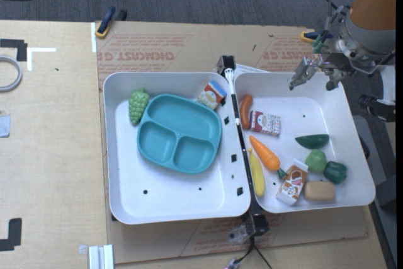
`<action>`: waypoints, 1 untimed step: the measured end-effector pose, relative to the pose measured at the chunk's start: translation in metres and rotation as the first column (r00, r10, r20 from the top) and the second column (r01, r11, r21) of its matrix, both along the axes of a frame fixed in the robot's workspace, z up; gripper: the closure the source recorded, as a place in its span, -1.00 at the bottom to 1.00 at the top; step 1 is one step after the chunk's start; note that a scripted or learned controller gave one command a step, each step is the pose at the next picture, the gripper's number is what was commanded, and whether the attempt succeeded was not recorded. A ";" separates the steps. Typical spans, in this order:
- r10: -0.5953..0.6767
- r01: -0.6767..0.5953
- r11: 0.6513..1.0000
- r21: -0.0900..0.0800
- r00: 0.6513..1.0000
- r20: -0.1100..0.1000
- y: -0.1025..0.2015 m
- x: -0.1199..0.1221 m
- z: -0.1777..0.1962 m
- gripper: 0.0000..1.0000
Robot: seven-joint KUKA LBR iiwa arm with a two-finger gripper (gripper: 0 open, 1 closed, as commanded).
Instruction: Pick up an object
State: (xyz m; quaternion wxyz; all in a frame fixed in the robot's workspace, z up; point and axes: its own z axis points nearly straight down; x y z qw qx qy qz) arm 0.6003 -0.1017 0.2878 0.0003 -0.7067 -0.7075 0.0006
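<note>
My gripper [316,79] hangs open over the far rim of the right bin [343,111], with nothing between its fingers [301,77]. Below it in that bin lie a red sausage [245,106], a red and white carton [265,123], a carrot [265,154], a yellow corn cob [256,174], a juice carton [291,184], a bread roll [320,191], a green pepper [335,171], a lime [316,160] and a dark green cucumber [312,141].
The left bin [123,189] holds a teal divided plate [179,133], green grapes [138,105] and a small carton [211,96] at its far right corner. Both bins rest on cardboard [157,50]. A blue clamp [105,21] sits at the cardboard's far left corner.
</note>
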 end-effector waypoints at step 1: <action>-0.001 0.001 1.000 0.000 1.000 0.000 0.035 -0.015 -0.096 -1.00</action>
